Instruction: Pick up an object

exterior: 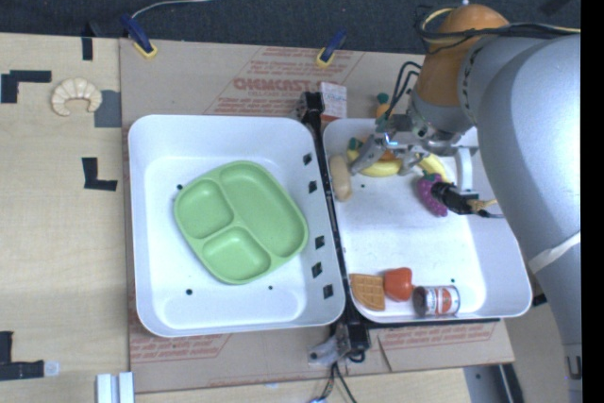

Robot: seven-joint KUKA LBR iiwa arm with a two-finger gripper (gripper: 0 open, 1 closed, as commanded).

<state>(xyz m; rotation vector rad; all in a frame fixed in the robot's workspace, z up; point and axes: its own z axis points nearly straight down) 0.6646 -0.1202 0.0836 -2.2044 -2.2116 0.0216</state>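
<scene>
Can [436, 301] in right bin [491, 250], green tray [241, 220] in left bin [151, 203]

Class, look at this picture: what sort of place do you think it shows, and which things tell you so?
Probably a robot test bench in a lab: a grey robot arm reaches over two white bins, toy food such as a banana lies in one, and cables trail across the bench.

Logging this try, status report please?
End effector low in right bin, over banana; grip unconfirmed. Purple toy close beside. Green tray in left bin.
</scene>
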